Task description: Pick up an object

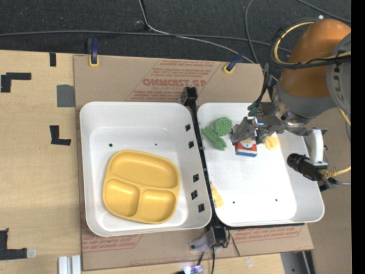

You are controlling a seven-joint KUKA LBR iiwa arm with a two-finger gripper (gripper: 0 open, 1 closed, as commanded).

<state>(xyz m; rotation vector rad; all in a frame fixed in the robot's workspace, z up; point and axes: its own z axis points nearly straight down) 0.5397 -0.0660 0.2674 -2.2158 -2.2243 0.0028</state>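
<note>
A yellow tray (141, 185) with three compartments lies in the left bin (91, 119). In the right bin (296, 210), a green toy (218, 131) sits near the divider, and just right of it a small red, white and blue object (246, 148) lies directly beneath the gripper (249, 131). A small yellow piece (270, 143) rests beside that. Whether the gripper is released or clenched, I cannot tell; its dark parts blur together. The objects crowd close, so a descent slightly off could nudge the green toy or clip the neighbouring yellow piece, spoiling the grasp.
</note>
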